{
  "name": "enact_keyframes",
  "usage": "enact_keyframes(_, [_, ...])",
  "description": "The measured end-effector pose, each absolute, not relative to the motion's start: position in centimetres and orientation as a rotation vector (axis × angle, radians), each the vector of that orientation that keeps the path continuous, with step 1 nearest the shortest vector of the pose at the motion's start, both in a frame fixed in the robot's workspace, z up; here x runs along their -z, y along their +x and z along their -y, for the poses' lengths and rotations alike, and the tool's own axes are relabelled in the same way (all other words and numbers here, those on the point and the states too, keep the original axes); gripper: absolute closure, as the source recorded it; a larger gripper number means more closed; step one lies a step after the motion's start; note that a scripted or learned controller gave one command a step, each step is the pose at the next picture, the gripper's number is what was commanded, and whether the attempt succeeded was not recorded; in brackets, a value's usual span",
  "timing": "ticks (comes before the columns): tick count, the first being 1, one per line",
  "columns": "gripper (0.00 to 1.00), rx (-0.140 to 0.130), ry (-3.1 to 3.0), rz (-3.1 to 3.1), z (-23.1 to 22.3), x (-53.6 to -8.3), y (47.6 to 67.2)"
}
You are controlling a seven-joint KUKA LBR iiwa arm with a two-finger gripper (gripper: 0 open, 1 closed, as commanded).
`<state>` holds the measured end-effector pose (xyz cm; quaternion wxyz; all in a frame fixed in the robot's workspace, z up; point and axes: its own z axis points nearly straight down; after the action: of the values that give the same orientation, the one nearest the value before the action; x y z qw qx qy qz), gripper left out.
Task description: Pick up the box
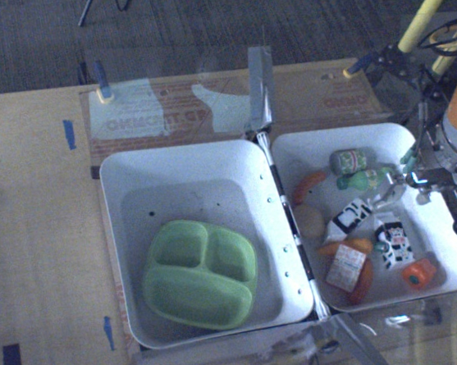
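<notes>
Lowest in the right bin [347, 134], at its 7 o'clock, lies the flat cardboard box [346, 264], touching a glossy orange piece [363, 285]. The gripper [399, 188] hovers near 2 o'clock; I cannot tell whether it is open or closed. The crowding smooth cow-print carton [395, 245] and rounded green bottle [366, 179] risk a mistaken grab.

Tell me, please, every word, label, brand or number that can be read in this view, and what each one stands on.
No text reads for sure.
Red lettering on the cardboard sheet behind the bins: appears mirrored, too blurred to read.
Label on the small box in the right bin: too small to read.
Label on the green can: blurred.
Black-and-white cartons: cow-like patches, no legible words.
</notes>
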<state>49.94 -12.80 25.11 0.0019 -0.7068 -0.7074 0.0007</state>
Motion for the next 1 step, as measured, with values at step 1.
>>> enact_keyframes(1, [0.0, -0.001, -2.094, 2.339, 12.75, -24.99, 48.24])
